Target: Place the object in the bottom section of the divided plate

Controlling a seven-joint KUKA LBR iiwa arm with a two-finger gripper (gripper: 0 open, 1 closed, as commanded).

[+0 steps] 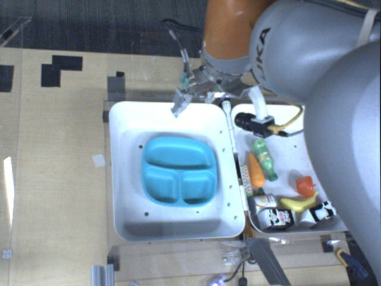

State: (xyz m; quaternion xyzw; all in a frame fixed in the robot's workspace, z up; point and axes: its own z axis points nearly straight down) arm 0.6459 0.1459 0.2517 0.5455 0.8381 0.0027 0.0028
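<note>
Divided plate (178, 155): one, pale blue, rounded oblong. Three sections are counted, one wide at the far side and two smaller at the near side. It is lodged in the middle of the left bin (128, 219).

Bins: two. The right bin (286, 151) is set right of the plate.

Right of the plate, objects are listed:
- carrot (256, 171), one
- green bottle (264, 158), one
- red item (305, 185), one
- banana (297, 204), one
- black-and-white cartons (272, 214), two

Gripper (180, 103): one, seen beyond the plate's far edge. Whether it is apart or closed cannot be told.
</note>
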